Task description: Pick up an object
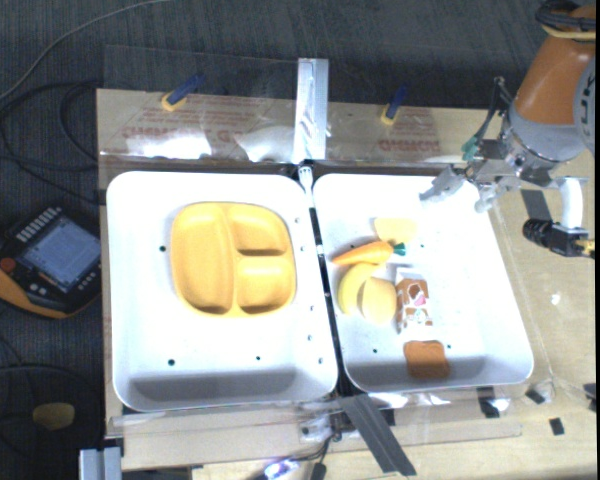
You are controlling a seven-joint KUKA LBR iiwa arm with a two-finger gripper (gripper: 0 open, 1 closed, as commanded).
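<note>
Several small items lie in the right bin (500,298): an orange carrot (362,254), a pale yellow piece (394,230) behind it, a round yellow piece (368,295), a brown-and-white item (413,304) and a brown block (426,358) near the front wall. My gripper (462,193) hangs over the bin's back right corner, above and to the right of the pile. Its two pale fingers (438,186) stand apart, open, with nothing between them.
A yellow divided tray (232,258) sits in the left bin (140,348). Between the bins runs a dark divider (322,278). A handheld pendant (50,253) lies on the floor to the left. Plastic sheeting with clips (185,90) covers the bench behind.
</note>
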